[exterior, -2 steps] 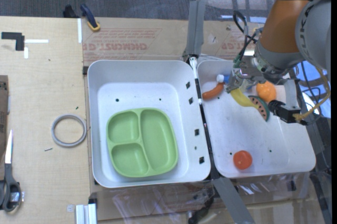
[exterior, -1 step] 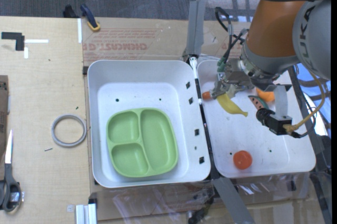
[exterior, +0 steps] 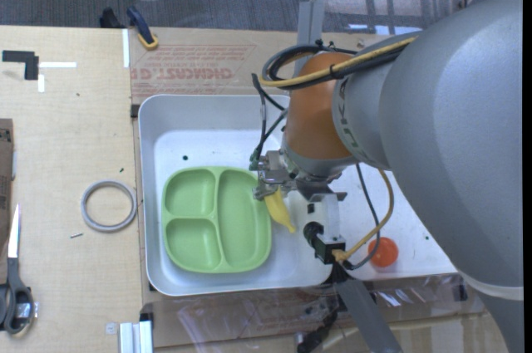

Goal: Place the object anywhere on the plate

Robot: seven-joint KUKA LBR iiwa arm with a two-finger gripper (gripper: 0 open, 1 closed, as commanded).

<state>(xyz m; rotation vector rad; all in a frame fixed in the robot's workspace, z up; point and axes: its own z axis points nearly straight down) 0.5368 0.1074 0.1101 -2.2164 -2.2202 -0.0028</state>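
Carry step in hand — pincer grips yellow banana just beside the green plate's right rim. Next: shift left over a compartment — then release.

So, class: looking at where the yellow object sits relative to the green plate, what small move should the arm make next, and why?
Probably a short shift toward the view's left. The yellow object sits under the gripper, at the right rim of the green divided plate, largely over the white bin floor. Moving it left would bring it over the plate's right compartment before release.
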